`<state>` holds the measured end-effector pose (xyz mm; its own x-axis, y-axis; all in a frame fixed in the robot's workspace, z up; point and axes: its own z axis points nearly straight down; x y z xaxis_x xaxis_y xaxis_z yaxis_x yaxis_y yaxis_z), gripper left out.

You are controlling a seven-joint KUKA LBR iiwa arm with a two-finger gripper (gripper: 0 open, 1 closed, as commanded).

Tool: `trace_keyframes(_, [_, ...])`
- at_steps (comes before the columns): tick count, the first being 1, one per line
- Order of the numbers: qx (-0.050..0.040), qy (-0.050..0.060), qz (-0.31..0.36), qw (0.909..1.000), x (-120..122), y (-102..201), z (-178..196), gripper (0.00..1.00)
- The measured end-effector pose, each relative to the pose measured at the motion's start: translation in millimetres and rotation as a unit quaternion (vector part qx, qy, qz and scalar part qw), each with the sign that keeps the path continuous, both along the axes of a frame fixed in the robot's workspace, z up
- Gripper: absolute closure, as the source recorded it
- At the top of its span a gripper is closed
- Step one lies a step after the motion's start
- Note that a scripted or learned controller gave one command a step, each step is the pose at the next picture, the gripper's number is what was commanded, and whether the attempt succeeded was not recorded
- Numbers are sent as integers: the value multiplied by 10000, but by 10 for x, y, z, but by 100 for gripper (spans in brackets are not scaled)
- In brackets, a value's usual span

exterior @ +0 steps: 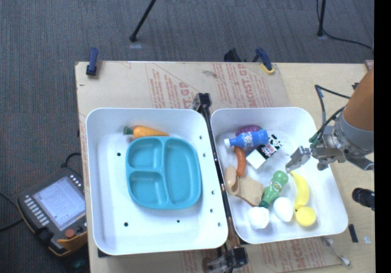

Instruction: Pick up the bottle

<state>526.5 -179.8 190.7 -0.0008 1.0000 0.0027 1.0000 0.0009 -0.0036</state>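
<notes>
In the right bin (pixel 317 124), the blue bottle (pixel 248 139) lies on its side near the far wall beside a purple thing (pixel 247 129), while the gripper (pixel 310 159), fingers parted and holding nothing, hovers just above the banana (pixel 300 189).

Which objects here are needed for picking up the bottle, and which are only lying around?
For the job:
- blue bottle and green bottle, both lying in the right bin
- end effector, over the right bin

Just lying about:
- banana
- lemon
- two white eggs
- sausage
- blue divided plate and carrot in the left bin
</notes>
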Motion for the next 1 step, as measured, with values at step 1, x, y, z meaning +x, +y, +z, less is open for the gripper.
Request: trace_keyframes(1, [9, 6, 8, 10000, 5, 4, 97, 100])
